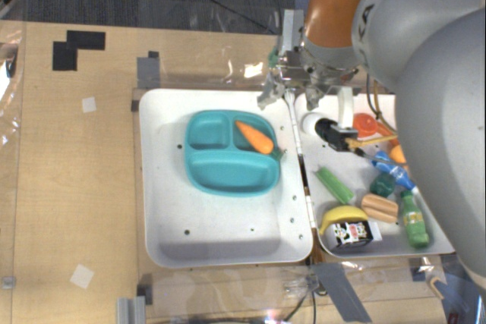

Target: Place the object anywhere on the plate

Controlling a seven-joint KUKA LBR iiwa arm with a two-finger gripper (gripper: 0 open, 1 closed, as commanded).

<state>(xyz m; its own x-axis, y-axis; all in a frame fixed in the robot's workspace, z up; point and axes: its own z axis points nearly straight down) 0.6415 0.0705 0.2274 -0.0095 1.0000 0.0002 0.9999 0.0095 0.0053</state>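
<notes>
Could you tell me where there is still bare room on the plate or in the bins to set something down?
The plate's large front compartment and rear-left compartment are bare; the carrot fills the rear-right one. The left bin has bare floor in front of and left of the plate. The right bin is crowded with toys.

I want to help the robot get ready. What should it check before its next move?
1. Carrot on the plate: ok, it lies in the upper right compartment.
2. Plate sits flat inside the left bin: ok.
3. Pincer above the bins' shared edge, apart from the carrot: ok.
4. Pincer open or shut: cannot tell.
5. Other toys stay in the right bin: ok.
</notes>
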